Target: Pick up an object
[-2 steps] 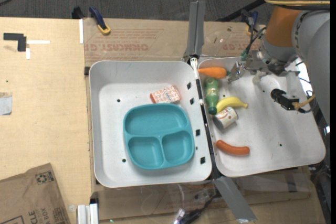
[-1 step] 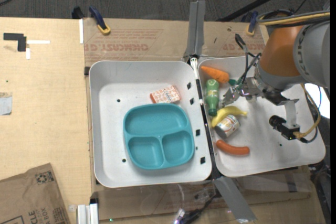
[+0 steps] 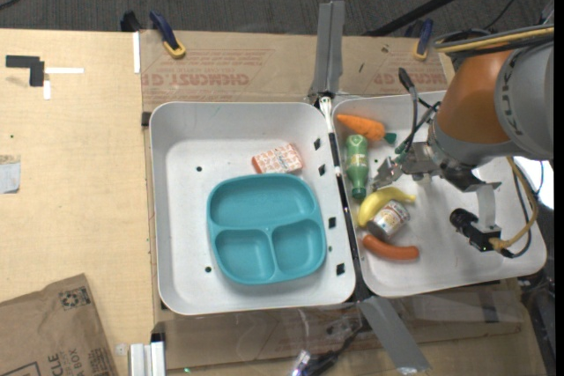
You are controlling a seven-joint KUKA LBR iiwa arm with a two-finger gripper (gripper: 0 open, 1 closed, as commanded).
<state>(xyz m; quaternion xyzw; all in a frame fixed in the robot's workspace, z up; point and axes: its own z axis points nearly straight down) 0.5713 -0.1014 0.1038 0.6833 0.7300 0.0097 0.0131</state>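
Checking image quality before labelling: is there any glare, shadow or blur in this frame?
Camera view: even lighting, soft shadow under the teal tray; bright glare patch at the right bin's far edge; the gripper looks slightly soft; the banana stays sharp.

one fixed overhead camera, slanted down over both bins (image 3: 167, 216), arm from right

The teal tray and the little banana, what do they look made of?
The teal tray looks like moulded plastic with a smooth, matte finish: one even colour, rounded corners, three pressed-in compartments. The banana seems to be a plastic toy rather than fruit: uniform yellow with a slight sheen and no blemishes, though that is hard to confirm from this view. It lies just below the claw.
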